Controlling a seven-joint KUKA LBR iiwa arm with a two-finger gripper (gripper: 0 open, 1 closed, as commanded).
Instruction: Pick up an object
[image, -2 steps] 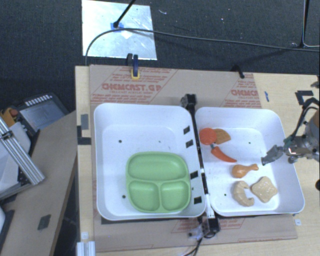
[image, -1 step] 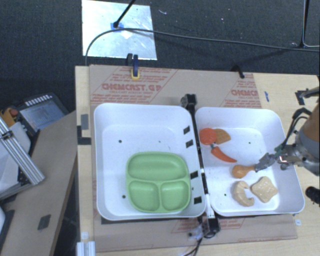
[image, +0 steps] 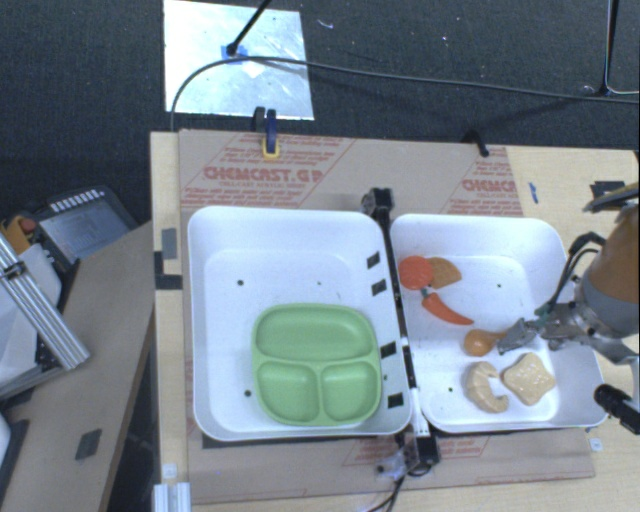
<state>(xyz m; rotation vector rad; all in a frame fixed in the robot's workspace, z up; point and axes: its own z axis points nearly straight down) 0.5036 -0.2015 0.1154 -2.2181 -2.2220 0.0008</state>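
The right bin holds several food-shaped toys. A red round piece touches an orange wedge near the bin's left wall. Below them lies a red pepper-like piece. A small orange ball sits mid-bin, with a pale croissant and a tan toast piece in front of it. My gripper comes in from the right, low over the bin, its tip just right of the orange ball and above the toast. Nothing shows in its grasp.
In the left bin lies a green divided plate. A black divider runs between the bins. The arm's wrist and cables hang over the right bin's right rim. Cardboard lies under both bins.
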